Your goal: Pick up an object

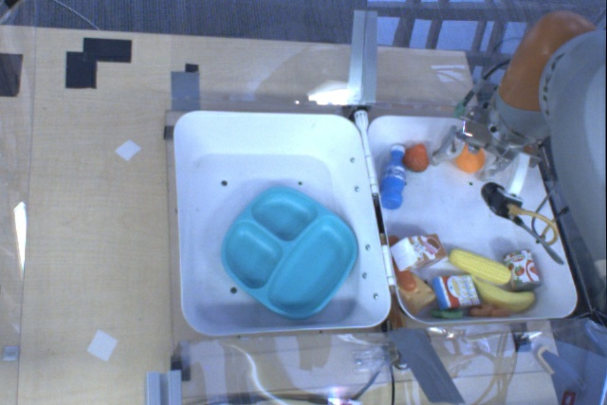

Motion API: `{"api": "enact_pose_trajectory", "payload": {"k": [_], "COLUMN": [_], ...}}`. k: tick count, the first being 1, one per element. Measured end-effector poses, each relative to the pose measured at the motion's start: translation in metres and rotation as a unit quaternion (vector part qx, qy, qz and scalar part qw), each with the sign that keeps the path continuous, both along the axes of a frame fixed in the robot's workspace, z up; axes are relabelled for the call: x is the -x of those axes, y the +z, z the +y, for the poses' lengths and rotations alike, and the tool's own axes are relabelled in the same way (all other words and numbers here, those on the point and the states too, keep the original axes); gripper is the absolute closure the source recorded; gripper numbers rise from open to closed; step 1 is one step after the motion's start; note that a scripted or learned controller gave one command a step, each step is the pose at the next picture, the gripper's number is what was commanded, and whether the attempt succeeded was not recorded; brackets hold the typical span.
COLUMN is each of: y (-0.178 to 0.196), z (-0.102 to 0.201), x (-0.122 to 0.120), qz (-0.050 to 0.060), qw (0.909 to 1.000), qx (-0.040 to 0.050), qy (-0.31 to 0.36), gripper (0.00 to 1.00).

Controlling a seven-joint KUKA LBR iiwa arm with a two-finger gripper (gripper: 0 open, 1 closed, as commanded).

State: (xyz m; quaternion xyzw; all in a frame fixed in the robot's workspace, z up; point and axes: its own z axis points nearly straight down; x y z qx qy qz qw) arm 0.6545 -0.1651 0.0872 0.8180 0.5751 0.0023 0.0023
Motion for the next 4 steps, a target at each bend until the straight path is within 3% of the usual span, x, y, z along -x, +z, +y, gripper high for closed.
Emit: {"api": "enact_pose_trajectory", "payload": {"k": [1, 2, 3, 4], "y": [0.000, 0.015, 0.153, 0.219], "z": [-0.007, -0.006, 0.033, -0.019], "x": [-0.015, -0.020, -0.016, -0.015], "qz": [0.004, -0.004, 0.000, 0.000], "qw": [1.0000, 0.9999, 0.9943, 0.9809], "qx": [-0.0014, 0.0015, -0.0007, -0.0009], "qy": [0.009, 0.012, -0.107, -0.195], "gripper": [0.00, 1.00, 1.00, 1.00]}}
